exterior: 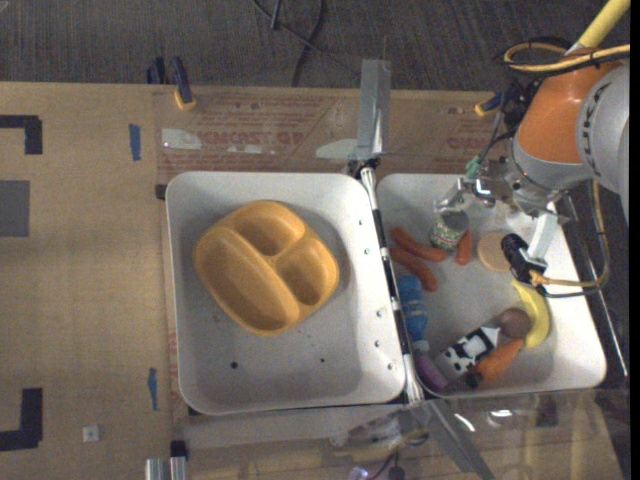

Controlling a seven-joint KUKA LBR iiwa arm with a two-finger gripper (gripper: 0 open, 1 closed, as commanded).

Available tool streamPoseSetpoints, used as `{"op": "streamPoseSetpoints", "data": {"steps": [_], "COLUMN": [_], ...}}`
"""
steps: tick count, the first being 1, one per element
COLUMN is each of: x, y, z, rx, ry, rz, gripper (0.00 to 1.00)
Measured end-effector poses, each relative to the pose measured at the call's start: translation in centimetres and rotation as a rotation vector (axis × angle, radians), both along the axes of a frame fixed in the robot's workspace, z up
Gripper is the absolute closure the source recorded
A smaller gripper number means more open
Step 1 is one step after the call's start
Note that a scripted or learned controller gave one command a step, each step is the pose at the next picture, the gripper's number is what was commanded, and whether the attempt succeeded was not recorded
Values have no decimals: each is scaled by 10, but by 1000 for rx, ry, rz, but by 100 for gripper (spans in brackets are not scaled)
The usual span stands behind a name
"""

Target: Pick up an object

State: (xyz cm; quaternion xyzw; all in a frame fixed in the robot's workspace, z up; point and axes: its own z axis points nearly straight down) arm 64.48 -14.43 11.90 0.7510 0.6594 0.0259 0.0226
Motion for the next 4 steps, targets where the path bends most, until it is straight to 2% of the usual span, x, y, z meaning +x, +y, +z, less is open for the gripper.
{"op": "streamPoseSetpoints", "data": {"steps": [1, 2, 3, 4], "x": [18, -1, 16, -37], "y": [28, 3, -64, -58], "z": [79, 192, -10, -13], "rx": [2, -9, 13, 9], "ry": [65, 64, 59, 28], "rz": [-101, 173, -219, -347], "gripper": [0, 0, 0, 0]}}
